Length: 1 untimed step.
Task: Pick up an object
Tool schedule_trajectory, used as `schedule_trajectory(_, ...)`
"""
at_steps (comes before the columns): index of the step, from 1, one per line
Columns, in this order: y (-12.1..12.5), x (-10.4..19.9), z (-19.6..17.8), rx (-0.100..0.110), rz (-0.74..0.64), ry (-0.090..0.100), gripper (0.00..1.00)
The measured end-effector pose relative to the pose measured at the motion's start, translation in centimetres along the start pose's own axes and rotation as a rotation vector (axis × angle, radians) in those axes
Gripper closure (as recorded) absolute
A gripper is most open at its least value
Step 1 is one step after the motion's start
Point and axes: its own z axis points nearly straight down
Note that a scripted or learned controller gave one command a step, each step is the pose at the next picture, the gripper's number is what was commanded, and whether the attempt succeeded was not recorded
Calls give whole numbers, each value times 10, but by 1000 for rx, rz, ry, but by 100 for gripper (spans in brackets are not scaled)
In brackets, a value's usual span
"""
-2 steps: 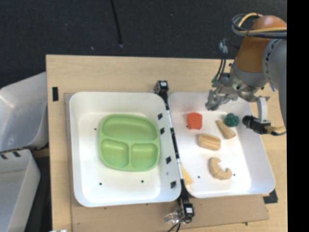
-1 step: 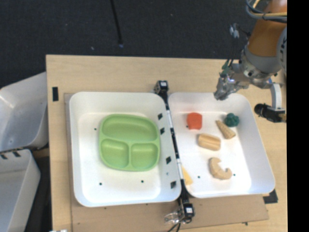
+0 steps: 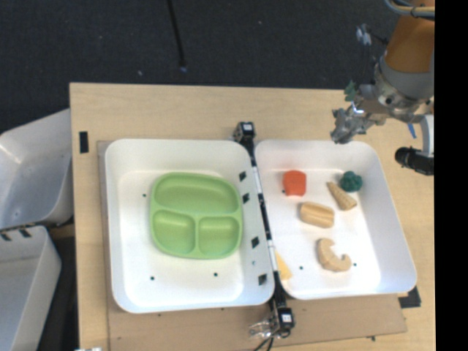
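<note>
Above the right bin's (image 3: pixel 380 269) far rim hangs the pincer (image 3: pixel 342 132) — grip state unreadable, nothing visibly held — so picking remains undone.

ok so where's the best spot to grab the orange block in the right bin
Grip the orange block across its left and right faces, coming straight down from above. It sits squat and roughly square on the floor of the right bin, with open floor on both those sides. The tan roll lies just below it, so closing across the width probably keeps the jaws away from that neighbour.
</note>
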Motion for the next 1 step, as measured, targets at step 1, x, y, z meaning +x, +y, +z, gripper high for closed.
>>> schedule_trajectory(1, 0, 49, 16, 5, -1, 1, 100)
